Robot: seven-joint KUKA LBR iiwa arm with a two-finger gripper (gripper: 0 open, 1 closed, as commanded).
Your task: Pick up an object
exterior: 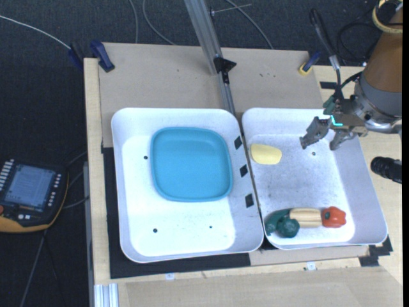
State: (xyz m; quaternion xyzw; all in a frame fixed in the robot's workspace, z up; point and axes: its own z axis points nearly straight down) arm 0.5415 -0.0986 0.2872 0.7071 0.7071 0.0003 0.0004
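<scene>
My gripper (324,139) hangs over the far right part of the right bin (358,190), its two grey fingers spread open with nothing between them. A pale yellow lemon-shaped object (266,154) lies at the bin's far left, well to the left of the gripper. Along the near wall lie a dark green object (282,225), a tan bread-like stick (305,217) and a red tomato-like object (333,217), side by side and touching.
The left bin (131,190) holds a blue square plate (191,164). A metal pole (203,24) slants across the bench's far side. Blue clamps (101,56) and cables sit at the bench's far edge. A teach pendant (29,190) lies at the left.
</scene>
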